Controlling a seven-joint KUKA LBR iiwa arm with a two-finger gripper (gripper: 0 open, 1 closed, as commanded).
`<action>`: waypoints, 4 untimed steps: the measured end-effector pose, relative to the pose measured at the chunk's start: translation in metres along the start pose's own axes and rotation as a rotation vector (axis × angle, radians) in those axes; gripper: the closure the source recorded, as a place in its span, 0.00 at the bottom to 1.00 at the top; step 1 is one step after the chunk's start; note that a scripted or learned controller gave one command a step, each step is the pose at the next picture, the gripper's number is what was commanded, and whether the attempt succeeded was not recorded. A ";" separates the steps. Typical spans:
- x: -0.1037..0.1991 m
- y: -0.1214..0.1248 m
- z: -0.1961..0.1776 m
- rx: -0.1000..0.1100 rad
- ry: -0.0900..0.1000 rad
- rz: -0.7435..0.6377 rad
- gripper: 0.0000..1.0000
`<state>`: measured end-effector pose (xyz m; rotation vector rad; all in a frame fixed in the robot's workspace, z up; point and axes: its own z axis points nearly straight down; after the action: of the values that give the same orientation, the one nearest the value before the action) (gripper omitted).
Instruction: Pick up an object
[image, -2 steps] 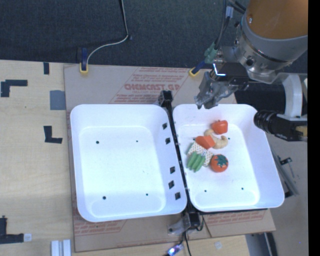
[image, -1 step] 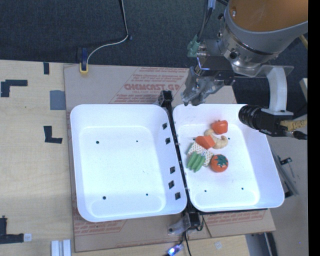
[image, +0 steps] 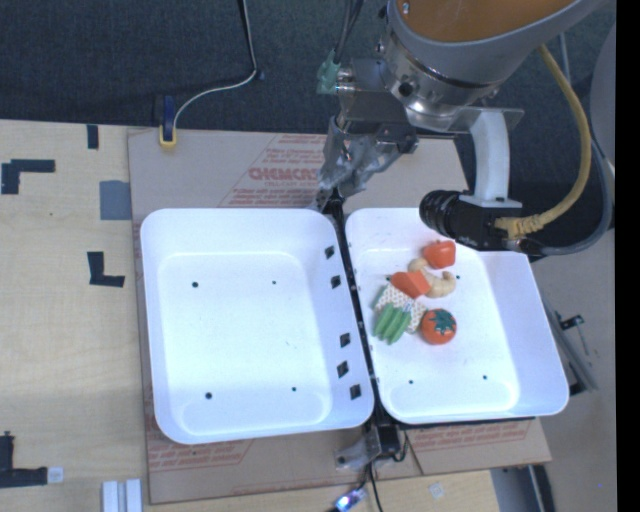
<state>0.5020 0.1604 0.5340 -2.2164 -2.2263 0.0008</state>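
Observation:
The right bin (image: 500, 385) holds a small cluster of toy foods: an orange-red piece (image: 439, 253) at the top, a pale beige piece (image: 438, 284), an orange piece (image: 409, 284), a green bundle (image: 392, 323) with a checkered patch, and a red tomato-like ball (image: 438, 326). My gripper (image: 334, 190) hangs over the far end of the divider between the two bins, up and to the left of the cluster. Its fingers point down and nothing shows between them.
The left bin (image: 240, 340) sits beside the right one on a cardboard sheet (image: 260, 175). A black cylinder with a yellow hose (image: 470, 220) overhangs the right bin's far edge. A white cable (image: 215, 90) runs across the dark back area.

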 end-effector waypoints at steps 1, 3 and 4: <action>0.033 0.002 0.000 0.000 0.000 0.000 1.00; 0.073 0.021 0.000 0.000 -0.001 0.004 1.00; 0.074 0.020 -0.010 0.000 -0.001 0.001 1.00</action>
<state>0.5219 0.2341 0.5444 -2.2178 -2.2255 0.0025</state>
